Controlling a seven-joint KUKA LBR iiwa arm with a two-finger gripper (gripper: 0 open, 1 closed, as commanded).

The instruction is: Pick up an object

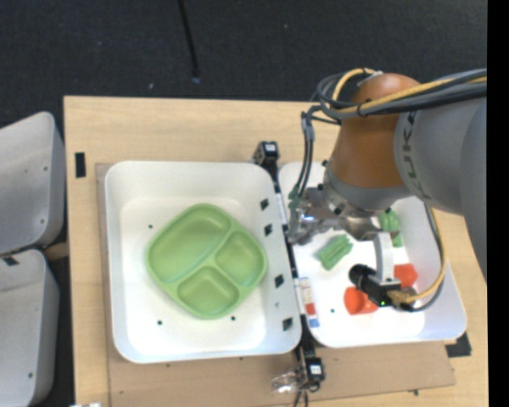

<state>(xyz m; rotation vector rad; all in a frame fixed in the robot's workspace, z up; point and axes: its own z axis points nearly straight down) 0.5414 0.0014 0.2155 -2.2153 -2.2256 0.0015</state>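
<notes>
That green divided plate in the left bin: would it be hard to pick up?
The green divided plate looks like thin moulded plastic, so probably light and stiff. It lies flat on the left bin, so two fingers would likely struggle with its low rim, and it may slide.

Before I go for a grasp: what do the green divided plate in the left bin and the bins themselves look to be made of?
Green divided plate: probably moulded plastic, matte to satin; uniform colour, soft rounded compartment edges, no sharp glare.
Left bin and right bin: likely thin formed plastic, smooth white, with rounded corners and shallow walls; painted metal can't be ruled out.
</notes>
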